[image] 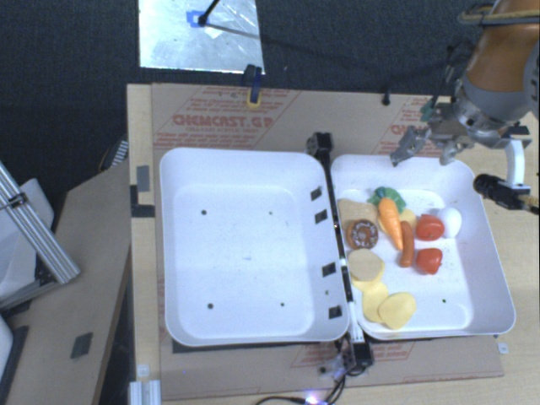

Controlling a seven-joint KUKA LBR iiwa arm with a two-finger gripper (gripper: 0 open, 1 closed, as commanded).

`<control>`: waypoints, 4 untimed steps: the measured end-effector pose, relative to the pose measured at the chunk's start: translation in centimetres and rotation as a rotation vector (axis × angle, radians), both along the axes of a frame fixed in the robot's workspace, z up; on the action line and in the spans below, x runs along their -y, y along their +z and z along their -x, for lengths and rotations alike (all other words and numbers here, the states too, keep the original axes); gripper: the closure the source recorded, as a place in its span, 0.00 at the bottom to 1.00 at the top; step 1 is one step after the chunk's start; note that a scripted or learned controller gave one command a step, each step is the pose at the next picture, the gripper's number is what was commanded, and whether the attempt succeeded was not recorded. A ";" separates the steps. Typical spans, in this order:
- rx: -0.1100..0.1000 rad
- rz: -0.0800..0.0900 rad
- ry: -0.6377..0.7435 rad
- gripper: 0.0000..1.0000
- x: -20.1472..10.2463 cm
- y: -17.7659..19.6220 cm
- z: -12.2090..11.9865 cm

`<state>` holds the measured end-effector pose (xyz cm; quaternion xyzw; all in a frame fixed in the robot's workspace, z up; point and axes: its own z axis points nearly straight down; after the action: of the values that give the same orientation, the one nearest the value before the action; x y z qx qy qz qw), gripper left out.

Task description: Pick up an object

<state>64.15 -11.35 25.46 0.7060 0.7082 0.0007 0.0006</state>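
Task status: not yet begun, on the evidence; no object lifted
Hand (430,146): spread wide, nothing between its fingers, poised above the far rim of the right bin (485,310)
Candidate objects: all lying in the right bin, namely carrot (389,215), chocolate doughnut (363,233), two tomatoes (429,227), white egg (450,223), yellow slices (390,305) near the front
Remaining: descend, close on one item, raise it clear
Left bin (245,243): bare white floor
Table (228,112): brown printed cardboard under both bins, yellow clamp (253,89) at its far edge
Room: dark carpet, reflective sheet (201,22) on the floor beyond
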 end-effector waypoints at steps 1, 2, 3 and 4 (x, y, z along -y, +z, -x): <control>-0.009 0.000 -0.004 0.00 4.5 -16.3 -2.2; 0.001 0.001 -0.001 0.00 4.3 -15.3 -2.5; -0.001 -0.002 0.007 0.00 -3.4 -17.0 -2.8; 0.004 0.000 0.002 1.00 -2.9 -15.8 -2.9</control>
<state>67.04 -8.41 9.67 0.7052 0.7091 0.0019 0.0020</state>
